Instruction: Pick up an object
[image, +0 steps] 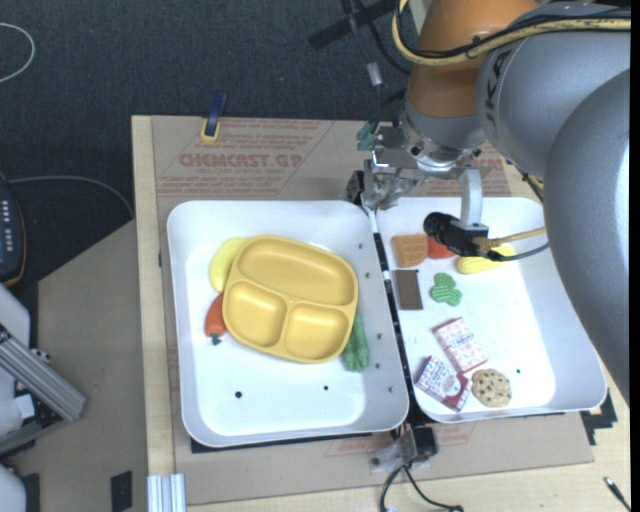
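**A:** Status of the pick?

**B:** Not started, by my reading. The end effector (378, 192) sits over the back rim where the left white bin (280, 405) and right white bin (545, 335) meet. How wide it stands, cannot tell. Nothing is seen in its grip. Descent, grasp and lift all remain.

**A:** Nearest candidates?

**B:** Right bin, just beside the divide: a tan square cracker (408, 248), with a dark brown rectangular bar (408, 289) in front of it.

**A:** Count, right bin.

**B:**
- one cracker
- one brown bar
- one green broccoli-like piece (446, 291)
- one larger red-and-white packet (458, 343)
- one smaller red-and-white packet (438, 378)
- one round chocolate-chip cookie (490, 386)
- one red piece (438, 251), partly hidden
- one yellow piece (476, 265), kind unclear

**A:** Left bin?

**B:**
- one yellow three-compartment plastic tray (290, 298)
- one pale yellow piece (224, 260) peeking from behind it
- one orange carrot-like piece (215, 318)
- one green leafy piece (355, 347)
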